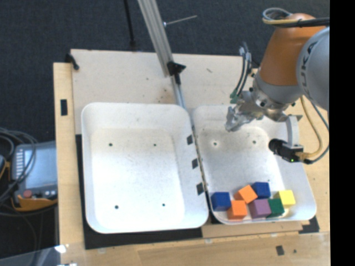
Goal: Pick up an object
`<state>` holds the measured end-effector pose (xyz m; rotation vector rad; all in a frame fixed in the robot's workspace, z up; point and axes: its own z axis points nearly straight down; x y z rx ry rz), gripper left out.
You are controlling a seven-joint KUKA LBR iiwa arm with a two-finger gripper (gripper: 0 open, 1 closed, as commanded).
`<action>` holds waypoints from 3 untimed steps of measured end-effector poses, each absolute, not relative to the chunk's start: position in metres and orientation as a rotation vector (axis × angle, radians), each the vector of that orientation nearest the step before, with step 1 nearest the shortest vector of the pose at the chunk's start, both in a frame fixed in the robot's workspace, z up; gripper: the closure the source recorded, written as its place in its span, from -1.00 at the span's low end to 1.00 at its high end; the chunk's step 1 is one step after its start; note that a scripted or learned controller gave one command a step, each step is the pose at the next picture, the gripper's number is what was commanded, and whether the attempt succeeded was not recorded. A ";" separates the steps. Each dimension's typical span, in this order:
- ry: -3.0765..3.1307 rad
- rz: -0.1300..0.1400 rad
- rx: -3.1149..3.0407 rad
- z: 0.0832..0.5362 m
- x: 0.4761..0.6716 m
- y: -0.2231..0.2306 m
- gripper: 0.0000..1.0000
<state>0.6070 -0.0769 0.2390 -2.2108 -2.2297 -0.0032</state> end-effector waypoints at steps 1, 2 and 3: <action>-2.228 0.000 -2.211 0.232 0.605 -0.017 1.00; -2.230 -0.003 -2.215 0.225 0.611 0.034 1.00; -2.228 -0.001 -2.214 0.222 0.608 0.079 1.00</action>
